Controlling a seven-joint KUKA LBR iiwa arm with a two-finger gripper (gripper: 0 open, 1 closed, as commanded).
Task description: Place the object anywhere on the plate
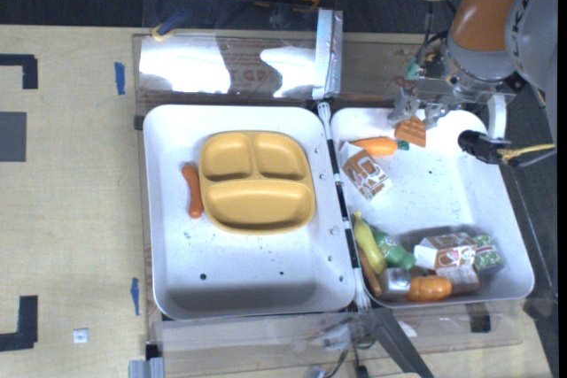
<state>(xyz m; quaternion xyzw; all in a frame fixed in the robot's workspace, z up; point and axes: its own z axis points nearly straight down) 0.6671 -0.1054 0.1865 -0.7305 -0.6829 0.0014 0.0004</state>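
Your gripper (415, 121) is clamped on a small orange-brown piece (411, 134) above the right bin's (496, 190) far edge, well apart from the yellow plate (257, 181) in the left bin (168, 217), where you must carry it

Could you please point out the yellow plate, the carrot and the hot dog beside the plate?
yellow plate (257, 201): camera view, bare floor of its large front compartment.
carrot (379, 146): camera view, middle of its orange body.
hot dog (193, 190): camera view, middle of its length.
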